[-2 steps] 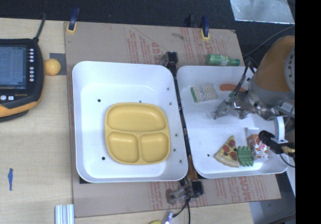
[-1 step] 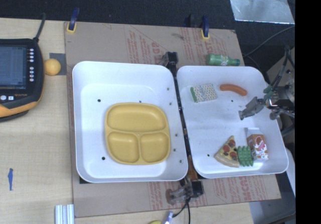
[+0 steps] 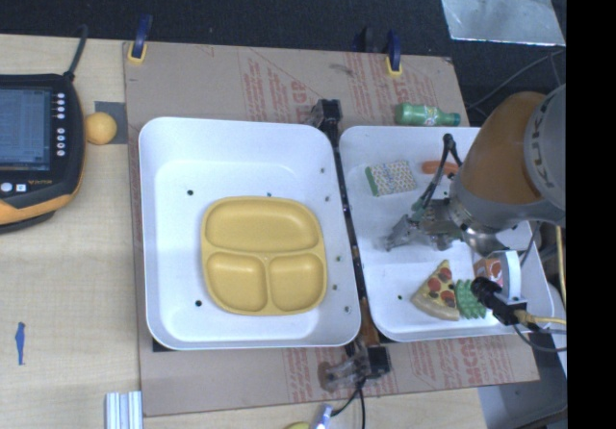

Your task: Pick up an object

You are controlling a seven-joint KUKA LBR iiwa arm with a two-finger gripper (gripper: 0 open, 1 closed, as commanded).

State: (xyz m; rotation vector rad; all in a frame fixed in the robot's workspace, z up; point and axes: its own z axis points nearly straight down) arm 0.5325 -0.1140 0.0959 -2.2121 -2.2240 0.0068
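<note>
My gripper (image 3: 404, 230) hangs low over the middle of the right bin (image 3: 385, 321), open, with bare bin floor between its fingers. A patterned green-and-white block (image 3: 390, 177) lies just beyond it, toward the back of the bin, and a small orange piece (image 3: 432, 167) lies to that block's right. A toy pizza slice (image 3: 438, 291) rests near the bin's front, touching a green ridged toy (image 3: 468, 297). A red-and-white item (image 3: 491, 269) sits beside them, partly under the arm. The grey arm with its orange band (image 3: 500, 153) covers the bin's right part.
The left bin (image 3: 164, 225) holds a yellow divided plate (image 3: 263, 254). Outside the bins, a green bottle (image 3: 426, 114) lies behind the right bin. A yellow ball (image 3: 100, 127) and a control pendant (image 3: 34, 153) sit at the far left.
</note>
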